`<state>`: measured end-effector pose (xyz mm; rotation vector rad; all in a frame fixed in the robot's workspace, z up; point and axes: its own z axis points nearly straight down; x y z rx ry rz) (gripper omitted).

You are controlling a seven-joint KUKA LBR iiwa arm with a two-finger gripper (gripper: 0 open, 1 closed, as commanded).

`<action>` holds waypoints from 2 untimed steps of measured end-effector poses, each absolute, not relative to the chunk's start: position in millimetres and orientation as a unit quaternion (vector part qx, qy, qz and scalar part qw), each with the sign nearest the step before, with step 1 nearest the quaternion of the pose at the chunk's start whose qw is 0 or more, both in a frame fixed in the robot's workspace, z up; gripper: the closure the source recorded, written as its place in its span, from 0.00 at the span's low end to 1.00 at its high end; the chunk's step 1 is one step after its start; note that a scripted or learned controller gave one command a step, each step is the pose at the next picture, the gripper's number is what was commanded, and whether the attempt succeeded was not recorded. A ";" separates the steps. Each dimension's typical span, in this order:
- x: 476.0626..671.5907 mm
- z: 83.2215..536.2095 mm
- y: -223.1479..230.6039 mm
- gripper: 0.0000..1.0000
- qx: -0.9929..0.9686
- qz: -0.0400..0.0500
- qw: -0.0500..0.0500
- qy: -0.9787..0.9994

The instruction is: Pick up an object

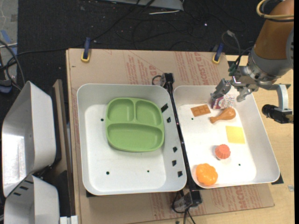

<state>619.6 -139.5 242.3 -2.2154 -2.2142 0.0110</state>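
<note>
Two white bins sit side by side on a brown board (140, 62) that covers the tabletop. The left bin (88, 139) carries a green divided plate (135, 124) with three compartments, lying flat toward the bin's upper middle. A black divider strip (176, 134) runs between the bins. Two yellow-handled clamps (86, 50) (217, 53) grip the board's far edge. Black cables (140, 17) trail over the dark floor beyond. White containers (25, 129) stand tilted at the far left.

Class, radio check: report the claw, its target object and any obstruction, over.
Claw above right bin's far end. Small white-and-pink carton right beneath, not gripped. Brown toy drumstick and orange cracker square crowd it.
</note>
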 end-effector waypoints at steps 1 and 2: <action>621.9 249.1 -139.2 0.00 -0.707 0.000 0.000 -0.708; 619.5 199.2 -148.6 0.00 -0.708 0.001 0.001 -0.706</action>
